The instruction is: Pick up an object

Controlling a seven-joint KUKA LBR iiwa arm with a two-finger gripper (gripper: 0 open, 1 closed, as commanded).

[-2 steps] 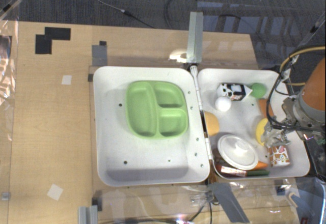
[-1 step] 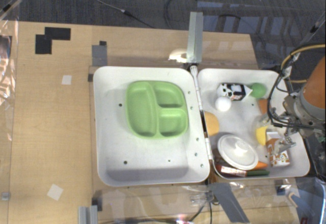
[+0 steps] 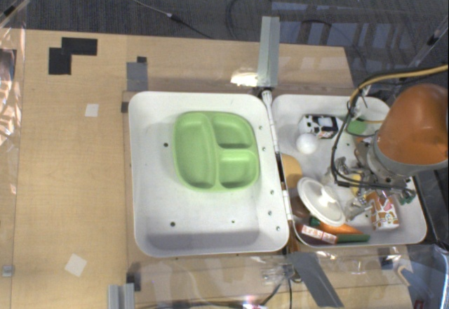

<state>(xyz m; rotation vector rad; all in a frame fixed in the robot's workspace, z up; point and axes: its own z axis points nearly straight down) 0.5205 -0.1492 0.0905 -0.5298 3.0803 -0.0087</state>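
Gripper (image 3: 361,192) low in right bin (image 3: 421,227), over white bowl (image 3: 321,200); grip state unclear. Green tray (image 3: 214,150) in left bin (image 3: 151,181).

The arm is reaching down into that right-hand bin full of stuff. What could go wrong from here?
Likely risks, judging by the clutter:
1. The right bin is crowded: the white bowl, small carton and orange-and-green items lie close together, so the gripper might nudge or catch the wrong one.
2. The bowl is tilted and smooth, so it may slip.
3. The arm's loose cables hang near the objects and could snag.
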